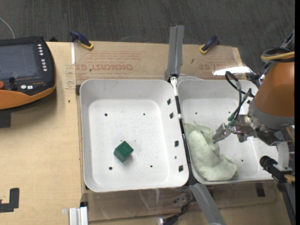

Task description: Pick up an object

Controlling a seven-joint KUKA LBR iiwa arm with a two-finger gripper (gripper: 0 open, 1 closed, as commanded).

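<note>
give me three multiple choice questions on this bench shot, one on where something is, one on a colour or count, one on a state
1. Where does the green block lie?
A. in the left bin
B. in the right bin
C. on the cardboard outside the bins

2. How many loose objects lie in the two bins together?
A. one
B. two
C. four

3. How does the white cloth lie?
A. folded into a neat square
B. crumpled in a heap
C. draped over the divider between the bins

Answers:
1. A, the block sits on the floor of the left bin, toward its front.
2. B, one block in the left bin and one cloth in the right bin.
3. B, the cloth is bunched on the right bin's floor, with the end effector at its upper edge.
</note>
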